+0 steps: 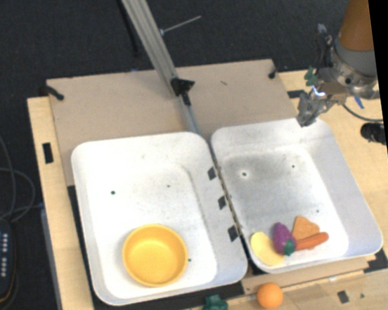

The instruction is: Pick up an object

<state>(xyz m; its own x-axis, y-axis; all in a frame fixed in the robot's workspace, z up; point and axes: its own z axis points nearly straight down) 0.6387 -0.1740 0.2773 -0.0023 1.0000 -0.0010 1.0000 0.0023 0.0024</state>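
**A:** What lies around the right bin (274,168)?

**B:** Its near edge holds a small cluster: a pale yellow piece (263,246), a purple eggplant toy (282,236) touching it, an orange wedge (303,227) and a carrot (310,242) lying flat just in front of the wedge. Any of these could be the thing to pick up. Just outside the bin's near rim an orange ball (269,295) sits on the bench, with a green toy (215,307) beside it, further toward the left bin (146,171). The left bin touches the right bin's side and carries a yellow bowl (154,254) in its near part.

**A:** Anything standing in the way?

**B:** A slanted metal rail (154,42) runs down to the far end of the seam between the bins. It is well apart from the cluster.

**A:** And the gripper (306,110)?

**B:** It hangs at the right bin's far right corner, on the opposite side from the cluster. I see nothing in it. It is small and blurred, so I cannot tell whether it is open or closed.

**A:** Anything else unclear?

**B:** The arm (356,30) is cut off at the picture's edge beyond the bin. The pale yellow piece is too indistinct to name.
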